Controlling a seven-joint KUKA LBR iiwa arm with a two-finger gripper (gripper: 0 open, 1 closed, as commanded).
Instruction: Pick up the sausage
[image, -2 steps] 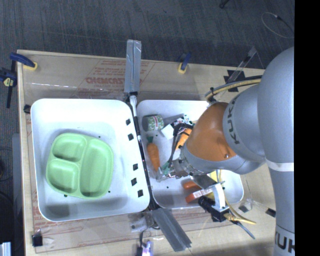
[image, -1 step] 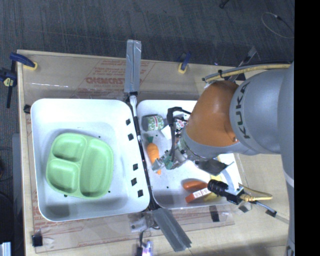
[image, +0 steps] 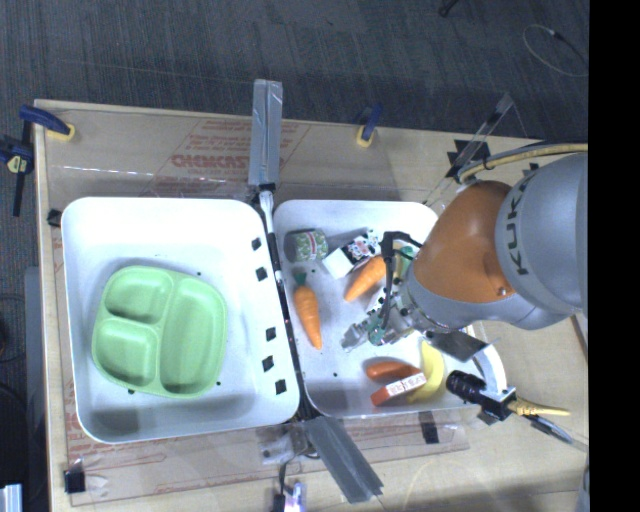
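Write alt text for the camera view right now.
The gripper hangs over the right bin, just above the sausage near two carrots. A green divided plate sits in the left bin.

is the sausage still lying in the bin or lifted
Lying in the bin: the sausage rests on the right bin floor, the gripper just above it.

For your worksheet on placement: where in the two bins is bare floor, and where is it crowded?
Bare white floor rings the green tray in the left bin. The right bin is crowded: carrots, sausage, gripper; only its lower-left corner lies bare.
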